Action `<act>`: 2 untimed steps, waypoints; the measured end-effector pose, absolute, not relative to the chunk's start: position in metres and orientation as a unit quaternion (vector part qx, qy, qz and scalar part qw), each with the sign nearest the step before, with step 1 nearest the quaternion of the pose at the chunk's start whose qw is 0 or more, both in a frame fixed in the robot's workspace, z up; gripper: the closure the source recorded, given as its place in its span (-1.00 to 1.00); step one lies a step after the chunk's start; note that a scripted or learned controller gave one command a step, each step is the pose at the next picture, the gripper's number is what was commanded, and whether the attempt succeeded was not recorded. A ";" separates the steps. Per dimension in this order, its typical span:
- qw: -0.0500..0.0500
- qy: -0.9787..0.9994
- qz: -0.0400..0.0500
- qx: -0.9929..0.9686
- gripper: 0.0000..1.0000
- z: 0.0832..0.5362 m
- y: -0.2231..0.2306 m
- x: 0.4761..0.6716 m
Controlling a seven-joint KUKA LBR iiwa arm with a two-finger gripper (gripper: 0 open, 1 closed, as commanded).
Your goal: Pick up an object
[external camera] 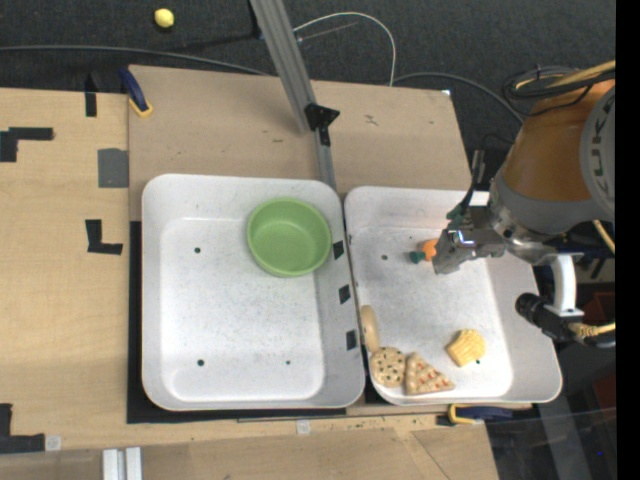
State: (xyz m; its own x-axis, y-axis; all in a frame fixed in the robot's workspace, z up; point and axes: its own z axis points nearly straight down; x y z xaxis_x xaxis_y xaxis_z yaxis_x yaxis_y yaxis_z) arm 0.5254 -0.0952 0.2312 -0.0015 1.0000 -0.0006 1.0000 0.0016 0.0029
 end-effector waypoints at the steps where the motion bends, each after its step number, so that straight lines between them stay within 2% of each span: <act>1: 0.001 0.708 0.000 0.707 1.00 0.255 -0.095 0.526; 2: -0.001 0.709 0.000 0.705 1.00 0.244 -0.045 0.548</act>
